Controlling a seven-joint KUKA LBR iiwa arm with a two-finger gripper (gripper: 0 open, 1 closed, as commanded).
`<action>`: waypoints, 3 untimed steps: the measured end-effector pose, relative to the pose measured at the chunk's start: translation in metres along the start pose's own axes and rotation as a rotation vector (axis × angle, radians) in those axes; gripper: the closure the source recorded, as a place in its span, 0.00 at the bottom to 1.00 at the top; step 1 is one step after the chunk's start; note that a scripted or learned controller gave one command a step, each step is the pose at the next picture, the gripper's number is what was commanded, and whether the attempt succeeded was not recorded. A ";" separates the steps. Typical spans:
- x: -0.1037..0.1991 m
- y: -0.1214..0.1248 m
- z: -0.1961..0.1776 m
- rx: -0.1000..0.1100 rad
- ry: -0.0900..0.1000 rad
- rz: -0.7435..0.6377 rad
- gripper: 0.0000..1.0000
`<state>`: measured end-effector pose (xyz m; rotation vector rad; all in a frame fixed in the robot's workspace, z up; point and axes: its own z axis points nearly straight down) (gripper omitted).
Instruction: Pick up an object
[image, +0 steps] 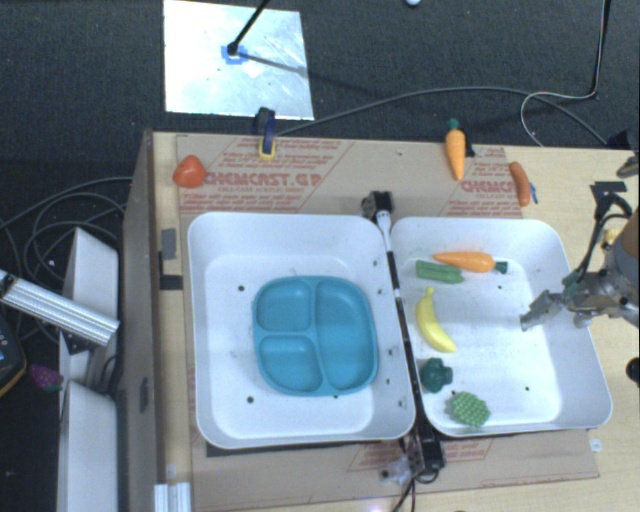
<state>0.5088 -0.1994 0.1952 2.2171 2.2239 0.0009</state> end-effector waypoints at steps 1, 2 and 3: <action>0.048 0.062 0.030 0.000 0.001 -0.001 0.00; 0.087 0.138 0.100 0.000 0.001 -0.001 0.00; 0.087 0.138 0.089 0.000 0.000 -0.004 1.00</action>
